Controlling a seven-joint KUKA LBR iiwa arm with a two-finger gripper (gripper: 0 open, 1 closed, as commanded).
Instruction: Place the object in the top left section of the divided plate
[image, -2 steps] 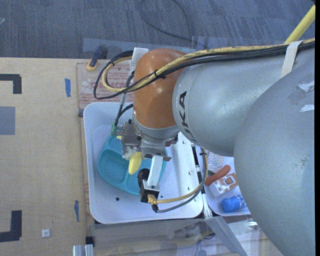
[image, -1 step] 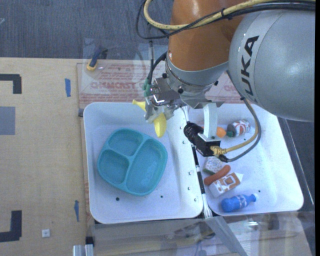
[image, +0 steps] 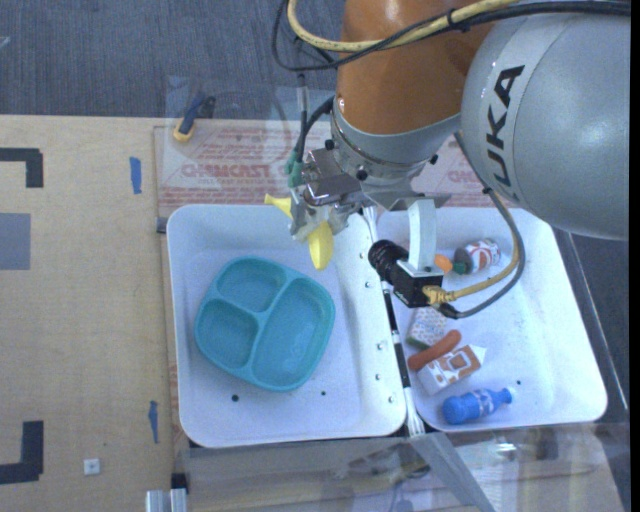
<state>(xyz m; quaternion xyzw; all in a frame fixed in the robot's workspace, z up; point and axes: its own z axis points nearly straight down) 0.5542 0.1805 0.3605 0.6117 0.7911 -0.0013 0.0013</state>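
While the arm is reaching in from the right, a blue bottle (image: 477, 403) is lying at the near edge of the right bin (image: 575, 330). Just beyond it, a small carton (image: 452, 367) and a sausage (image: 434, 351) are resting side by side. A red-and-white can (image: 480, 254) is sitting farther back in that bin.

A teal divided plate (image: 263, 322) is occupying the middle of the left bin (image: 190, 300); its three sections are holding nothing.

Beyond the plate's far right rim, the gripper (image: 312, 226) is hovering over the back of the left bin. A yellow banana-shaped toy (image: 319, 245) is hanging at the fingertips, apparently pinched between them with the fingers nearly closed, and a second yellow tip is projecting to the gripper's left. The toy is suspended clear of the plate, near its upper right edge.
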